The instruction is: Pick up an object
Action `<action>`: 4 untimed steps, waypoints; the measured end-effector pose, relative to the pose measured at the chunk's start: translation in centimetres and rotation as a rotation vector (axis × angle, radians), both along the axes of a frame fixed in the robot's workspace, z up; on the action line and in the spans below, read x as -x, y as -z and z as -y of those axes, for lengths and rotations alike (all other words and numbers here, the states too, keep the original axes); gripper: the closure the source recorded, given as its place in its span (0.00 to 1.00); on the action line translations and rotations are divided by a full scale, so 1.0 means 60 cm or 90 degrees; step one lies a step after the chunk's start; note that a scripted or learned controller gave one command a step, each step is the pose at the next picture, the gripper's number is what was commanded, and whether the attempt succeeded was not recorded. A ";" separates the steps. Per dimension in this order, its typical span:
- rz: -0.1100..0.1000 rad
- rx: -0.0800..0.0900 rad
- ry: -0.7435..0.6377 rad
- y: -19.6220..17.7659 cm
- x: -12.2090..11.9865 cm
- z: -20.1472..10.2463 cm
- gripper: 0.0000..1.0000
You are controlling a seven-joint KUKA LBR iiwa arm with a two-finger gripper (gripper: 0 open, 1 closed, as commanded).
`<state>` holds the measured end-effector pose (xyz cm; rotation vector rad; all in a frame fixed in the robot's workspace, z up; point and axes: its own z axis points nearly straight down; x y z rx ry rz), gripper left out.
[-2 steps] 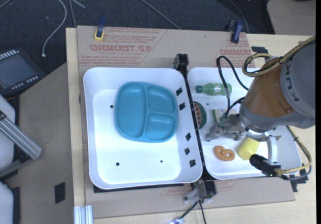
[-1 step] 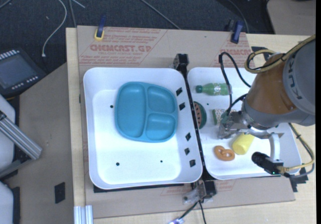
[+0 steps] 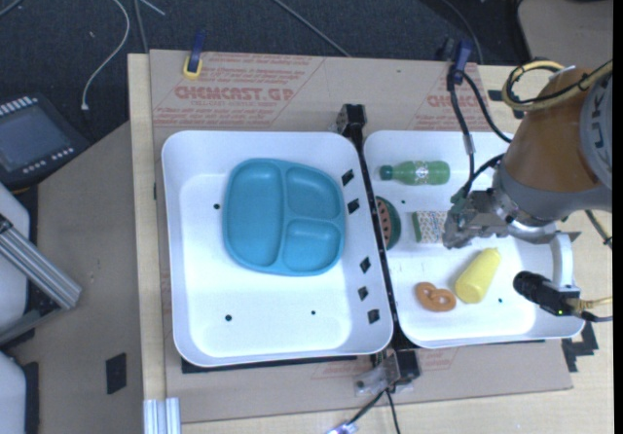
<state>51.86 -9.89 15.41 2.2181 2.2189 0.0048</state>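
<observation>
Closest to the camera, at the lower edge of the right bin, lie a small brown pretzel and, just beside it at 2 o'clock, a yellow block tilted on its side. Both rest on the white floor of that bin. At 12 o'clock from the pretzel sits a small green-and-white packet, and further up a green bottle lies on its side. A round dark piece with red and green rests against the bin's left wall, at 9 o'clock from the packet.

The hand hangs low over the middle of the right bin, just beside the packet at its 3 o'clock and directly above the top end of the yellow block. Whether its fingers are apart or together cannot be told, since they appear as a dark tangle seen from above, and nothing can be seen between them. The grey arm with its orange band reaches in from 3 o'clock.

The left bin holds a blue divided plate, lying flat toward its upper half. Both bins sit side by side on the tabletop, which is covered in brown cardboard.
</observation>
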 end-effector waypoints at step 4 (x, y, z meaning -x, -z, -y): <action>-0.003 -0.002 -0.003 -0.123 -0.014 -0.166 1.00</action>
